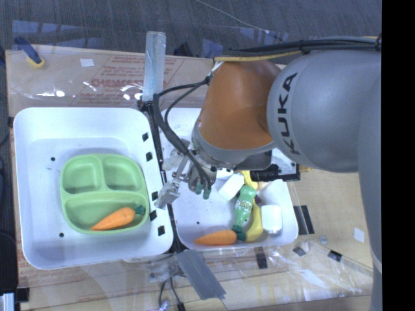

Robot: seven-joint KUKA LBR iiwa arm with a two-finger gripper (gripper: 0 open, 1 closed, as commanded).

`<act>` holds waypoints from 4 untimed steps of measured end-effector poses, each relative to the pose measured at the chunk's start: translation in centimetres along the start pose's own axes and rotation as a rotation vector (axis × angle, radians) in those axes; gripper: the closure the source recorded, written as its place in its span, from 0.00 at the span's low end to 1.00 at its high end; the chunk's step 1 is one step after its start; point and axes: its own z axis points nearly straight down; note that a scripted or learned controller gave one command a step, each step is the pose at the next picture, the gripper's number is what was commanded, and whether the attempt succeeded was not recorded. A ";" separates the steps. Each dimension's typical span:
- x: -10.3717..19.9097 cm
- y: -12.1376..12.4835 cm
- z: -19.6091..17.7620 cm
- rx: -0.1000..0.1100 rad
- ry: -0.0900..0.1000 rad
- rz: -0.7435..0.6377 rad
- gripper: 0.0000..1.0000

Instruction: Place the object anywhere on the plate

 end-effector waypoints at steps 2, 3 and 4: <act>-1.1 1.6 4.7 0.004 0.006 0.206 1.00; -1.4 7.4 4.6 0.000 0.000 0.004 1.00; -1.4 7.4 4.6 0.000 0.000 0.004 0.00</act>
